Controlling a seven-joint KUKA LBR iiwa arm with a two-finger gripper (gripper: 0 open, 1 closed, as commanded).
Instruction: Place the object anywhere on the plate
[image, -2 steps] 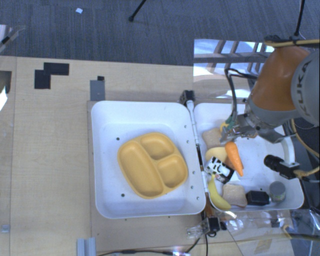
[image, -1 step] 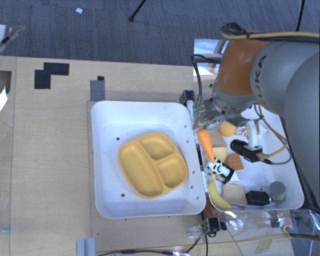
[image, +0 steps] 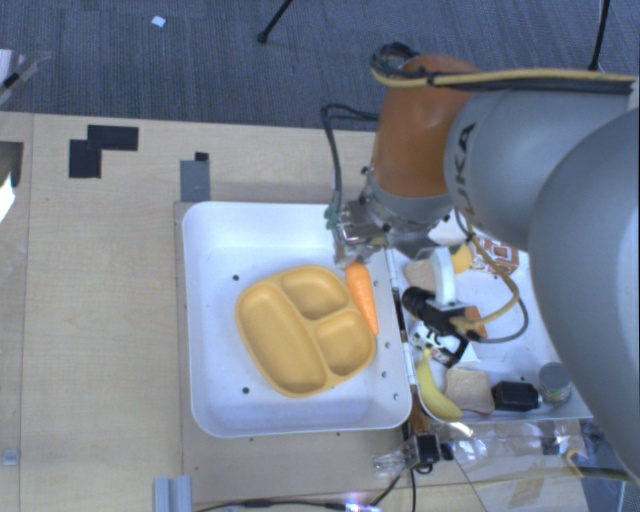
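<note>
Partial dark lettering, seemingly "KU", runs along the grey arm (image: 520, 150); nothing else legible.

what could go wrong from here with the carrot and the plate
The carrot hangs below the gripper right at the yellow plate's right rim, beside the bin wall. Released here, it may well tip off the rim and land on the white bin floor instead of in a compartment. Also, how firmly the carrot is held cannot be told, since the wrist hides the fingers; it might slip early. The plate sits loose, so a bump could shift it.
</note>
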